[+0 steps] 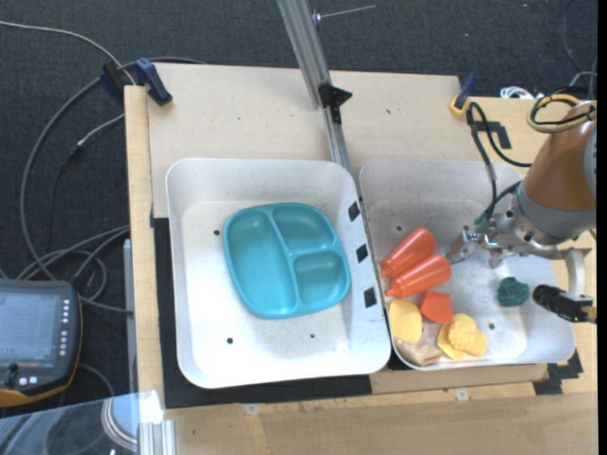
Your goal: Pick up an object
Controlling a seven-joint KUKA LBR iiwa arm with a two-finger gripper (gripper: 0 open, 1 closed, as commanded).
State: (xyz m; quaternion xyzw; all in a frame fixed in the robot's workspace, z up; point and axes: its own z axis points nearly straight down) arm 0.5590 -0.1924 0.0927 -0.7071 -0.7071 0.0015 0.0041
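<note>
The gripper (474, 240) is seen at the right of the frame, low over the right bin (432, 178), at the end of the grey arm (560, 183) with its orange band, which enters from the right edge. Whether it is apart or together cannot be told; the metal parts at the wrist are too small and cluttered to read. Nothing is seen clamped in it.

Just left of the gripper, two orange carrot-shaped pieces (415, 262) are lying side by side, tilted, with their blunt ends towards the upper right. The upper one is very near the gripper tip; contact cannot be confirmed. Below them a small red-orange piece (437, 306) is noted, with a pale yellow piece (406, 321) to its left and a bumpy yellow piece (463, 335) to its right, all crowded in the lower left corner of the right bin. A dark green object (513, 292) is lying apart from these, lower right of the gripper, beside a black part of the arm's hardware (560, 303).

In the left bin (190, 282) a teal divided plate (285, 258) with three compartments is lying flat near the centre. A slanted metal rail (308, 36) is seen running down from the top of the frame to the gap between the bins.
</note>
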